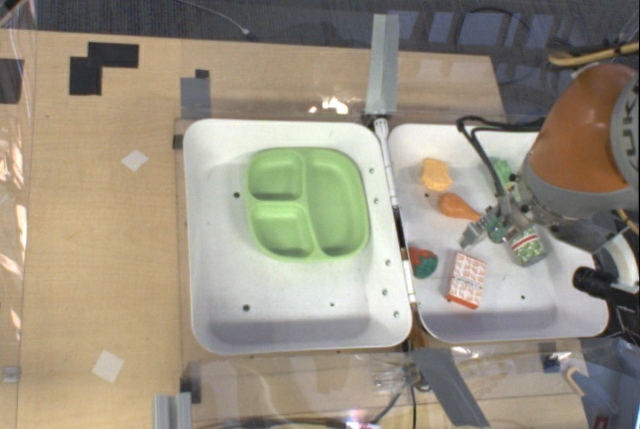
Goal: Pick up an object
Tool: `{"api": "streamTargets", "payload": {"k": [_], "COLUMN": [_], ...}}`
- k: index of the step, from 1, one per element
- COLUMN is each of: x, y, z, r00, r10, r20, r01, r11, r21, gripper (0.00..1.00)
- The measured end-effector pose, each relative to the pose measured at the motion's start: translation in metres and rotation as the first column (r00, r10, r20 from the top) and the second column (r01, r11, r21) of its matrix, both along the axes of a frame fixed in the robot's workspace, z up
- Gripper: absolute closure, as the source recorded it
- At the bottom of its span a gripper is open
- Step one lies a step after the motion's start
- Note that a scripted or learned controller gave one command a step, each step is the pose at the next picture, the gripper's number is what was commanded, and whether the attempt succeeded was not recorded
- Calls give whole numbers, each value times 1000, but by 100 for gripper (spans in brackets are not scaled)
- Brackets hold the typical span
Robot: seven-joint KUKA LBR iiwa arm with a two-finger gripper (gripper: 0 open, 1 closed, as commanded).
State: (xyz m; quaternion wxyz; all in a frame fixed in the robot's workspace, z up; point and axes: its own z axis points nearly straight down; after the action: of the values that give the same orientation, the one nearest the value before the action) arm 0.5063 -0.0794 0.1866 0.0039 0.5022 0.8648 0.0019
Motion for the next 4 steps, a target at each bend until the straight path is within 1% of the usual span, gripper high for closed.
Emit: {"api": "streamTargets", "payload": {"k": [1, 2, 3, 4], "x": [8, -1, -19, -20], "y": [92, 129, 183, 250], "z": [-2, 64, 8, 15], "r00": [959, 940, 912, 441], "r10": [-284, 342, -410, -897], "r20": [-6, 1, -8, -10], "r01": [284, -342, 410, 897], "r11": [959, 940, 912, 441], "r21": [3, -1, 1, 1], "gripper": [100, 100, 100, 100]}}
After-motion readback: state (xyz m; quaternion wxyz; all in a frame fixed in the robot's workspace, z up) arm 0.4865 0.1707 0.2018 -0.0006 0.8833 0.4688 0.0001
